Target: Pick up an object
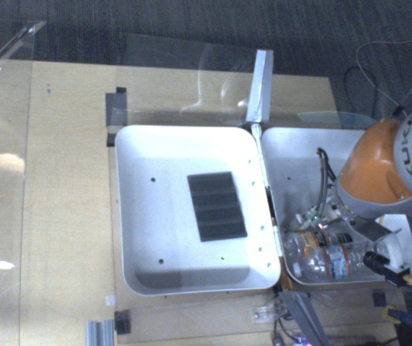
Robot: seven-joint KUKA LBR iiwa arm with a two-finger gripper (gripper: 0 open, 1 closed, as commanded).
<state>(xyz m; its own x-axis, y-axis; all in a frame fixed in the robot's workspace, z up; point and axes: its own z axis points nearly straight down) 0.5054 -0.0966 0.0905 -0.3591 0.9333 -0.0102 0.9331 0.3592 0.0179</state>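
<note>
A flat black ribbed pad (217,206) lies slightly askew in the middle of the left bin (137,193). A clear plastic bottle (314,259) with a colourful label lies on its side along the near wall of the right bin (292,164). The arm's orange band (372,168) hangs over the right bin, and my gripper (320,220) is low in that bin, right above the bottle's upper side. The wrist hides how the gripper meets the bottle, and I cannot tell whether anything is held.
A clear upright divider (260,85) stands behind the seam between the two bins. The wooden bench (47,193) stretches to the left. Cables and brackets (299,319) sit below the bins' near edge.
</note>
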